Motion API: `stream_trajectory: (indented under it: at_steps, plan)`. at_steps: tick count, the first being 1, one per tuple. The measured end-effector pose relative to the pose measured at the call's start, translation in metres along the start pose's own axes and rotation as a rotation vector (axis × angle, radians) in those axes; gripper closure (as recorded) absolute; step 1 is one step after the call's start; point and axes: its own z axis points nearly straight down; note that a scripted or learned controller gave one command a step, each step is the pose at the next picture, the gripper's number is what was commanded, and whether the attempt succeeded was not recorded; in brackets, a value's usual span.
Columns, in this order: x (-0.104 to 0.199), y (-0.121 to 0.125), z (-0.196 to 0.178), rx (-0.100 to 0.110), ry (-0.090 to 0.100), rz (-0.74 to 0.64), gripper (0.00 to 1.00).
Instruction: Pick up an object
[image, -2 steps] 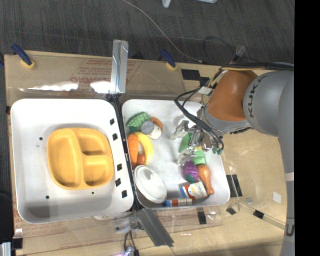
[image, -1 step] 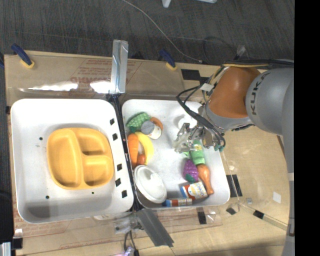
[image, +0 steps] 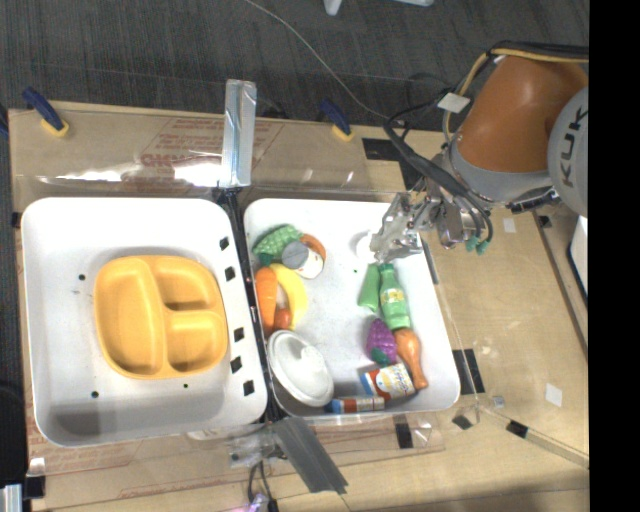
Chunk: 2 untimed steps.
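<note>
Overhead, the gripper (image: 392, 235) hangs over the right bin (image: 340, 215), fingers slightly apart and holding nothing. Just below it lies a green bottle (image: 388, 295), the likeliest pick. A good grab probably means dropping straight down, straddling the bottle's narrow width before closing.

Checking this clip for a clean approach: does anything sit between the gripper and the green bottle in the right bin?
Nothing visible does. The gripper hangs at the right bin's upper right, directly above the green bottle's cap end. The purple grapes and carrot lie beyond the bottle's far end.
</note>
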Motion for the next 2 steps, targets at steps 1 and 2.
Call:
stream_trajectory:
  at_steps: [1, 2]
  plan:
    - [-0.016, 0.054, 0.029, -0.006, 0.016, -0.082, 1.0]
    - [-0.018, 0.054, 0.017, -0.004, 0.012, -0.086, 1.0]
